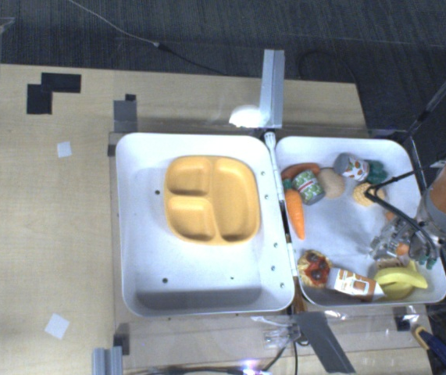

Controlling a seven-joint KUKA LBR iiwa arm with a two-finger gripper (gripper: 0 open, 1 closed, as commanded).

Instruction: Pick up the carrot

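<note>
nearest the lens, along the right bin's [410,153] lower edge, lie a curved yellow plastic banana [399,281] and a small printed carton [352,285]. higher, the tapered orange carrot [294,213] rests untouched against the bin's left wall, so the pick is not yet begun. the metal gripper [401,244] hangs at the lower right, well apart. a glossy yellow divided plate [210,198] sits in the left bin [137,233].

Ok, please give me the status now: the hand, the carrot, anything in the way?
Hand low at right bin's right side, near banana. Carrot lies by left wall, untouched. Green-labelled can close beside its top.
</note>
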